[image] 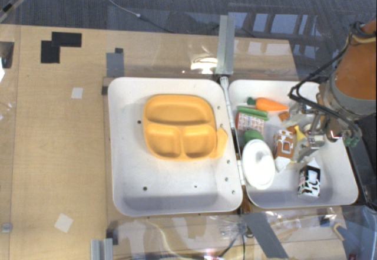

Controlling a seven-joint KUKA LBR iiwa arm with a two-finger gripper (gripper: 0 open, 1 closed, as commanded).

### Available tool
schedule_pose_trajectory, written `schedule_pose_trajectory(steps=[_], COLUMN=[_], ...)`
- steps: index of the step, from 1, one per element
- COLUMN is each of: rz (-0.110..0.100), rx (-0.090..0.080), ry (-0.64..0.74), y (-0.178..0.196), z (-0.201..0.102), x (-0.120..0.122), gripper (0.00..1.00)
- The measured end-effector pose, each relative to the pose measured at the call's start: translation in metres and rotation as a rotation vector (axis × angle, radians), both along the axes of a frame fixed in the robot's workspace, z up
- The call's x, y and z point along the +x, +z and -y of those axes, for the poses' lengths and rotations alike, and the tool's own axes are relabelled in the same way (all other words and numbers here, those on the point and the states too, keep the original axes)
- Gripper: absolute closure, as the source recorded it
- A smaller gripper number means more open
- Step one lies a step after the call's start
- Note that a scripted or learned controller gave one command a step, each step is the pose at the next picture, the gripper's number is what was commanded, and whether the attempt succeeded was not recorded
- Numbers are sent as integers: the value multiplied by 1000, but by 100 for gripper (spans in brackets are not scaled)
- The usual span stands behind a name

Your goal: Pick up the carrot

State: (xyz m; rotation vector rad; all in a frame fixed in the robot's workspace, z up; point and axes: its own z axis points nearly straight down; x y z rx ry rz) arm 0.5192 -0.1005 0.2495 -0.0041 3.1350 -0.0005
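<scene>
The carrot (271, 104) lies just left of the jaws (312, 132) and a little farther back, at the back of the right bin (341, 188). If the jaws are wide or narrow, I cannot tell. The carrot seems a light, stiff, smooth plastic toy, tapered; it is best taken across its thick orange middle.

The surface (53, 152) is pale wood-coloured board. Two shallow white bins rest on it side by side, touching along their inner rims: the left bin (126, 152) at the middle of the view, the right bin (341, 185) at its 3 o'clock. Black angular marks (59, 45) lie toward 10 o'clock, and small pale squares (77, 93) sit at 9 o'clock and toward 7 o'clock. A grey upright bracket (226, 46) stands at 12 o'clock from the seam between the bins.
</scene>
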Motion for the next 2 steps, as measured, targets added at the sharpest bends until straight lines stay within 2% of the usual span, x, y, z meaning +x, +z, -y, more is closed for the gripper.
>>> schedule_pose_trajectory(steps=[1, 2], rz=[-5, 4], rx=[1, 0], ry=[70, -43], y=[-70, -149], z=[6, 15], x=[57, 107], gripper=[0, 0])
